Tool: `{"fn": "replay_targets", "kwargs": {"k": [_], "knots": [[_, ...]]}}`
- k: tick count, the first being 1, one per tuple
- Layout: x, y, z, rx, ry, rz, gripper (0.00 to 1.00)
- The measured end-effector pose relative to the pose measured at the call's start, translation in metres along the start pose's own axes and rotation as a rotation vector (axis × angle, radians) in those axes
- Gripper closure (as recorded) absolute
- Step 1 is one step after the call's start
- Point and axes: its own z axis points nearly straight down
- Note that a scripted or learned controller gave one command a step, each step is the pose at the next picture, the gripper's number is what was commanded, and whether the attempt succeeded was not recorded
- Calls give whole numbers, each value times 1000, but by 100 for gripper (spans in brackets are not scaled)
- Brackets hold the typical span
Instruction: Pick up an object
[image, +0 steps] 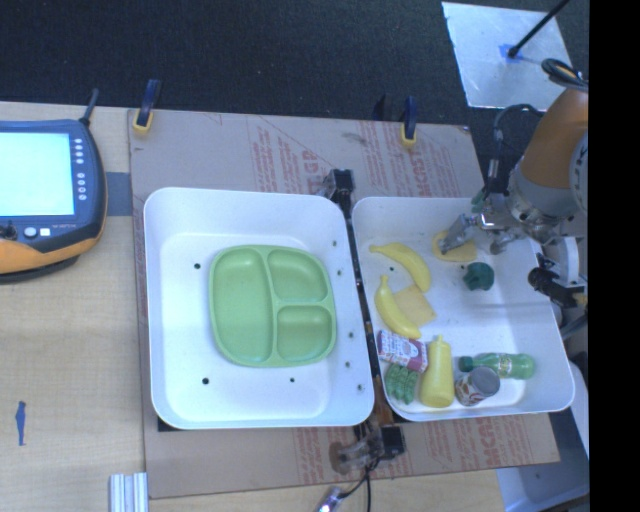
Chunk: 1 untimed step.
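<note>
The right bin (520, 310) holds several objects: a banana (403, 262), a second banana (393, 311) beside a yellow wedge (418, 302), a dark green round piece (479, 276), a yellow bottle (438, 372), a green bottle (507, 365), a small can (481, 385) and a red-and-white packet (400, 348). My gripper (482, 234) hangs over the far part of this bin. Its fingers are spread open. A small yellow piece (452, 249) lies just under the left finger (458, 235). Nothing sits clamped between the fingers.
The left bin (180, 300) carries a green divided plate (272, 304). A tablet-like controller (45, 190) lies at the bench's left edge. Clamps (147, 105) hold the cardboard at the back. The grey arm with its orange band (555, 140) enters from the right.
</note>
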Motion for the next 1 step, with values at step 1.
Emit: {"fn": "replay_targets", "kwargs": {"k": [1], "knots": [[22,-12,0,4,0,-3,0]]}}
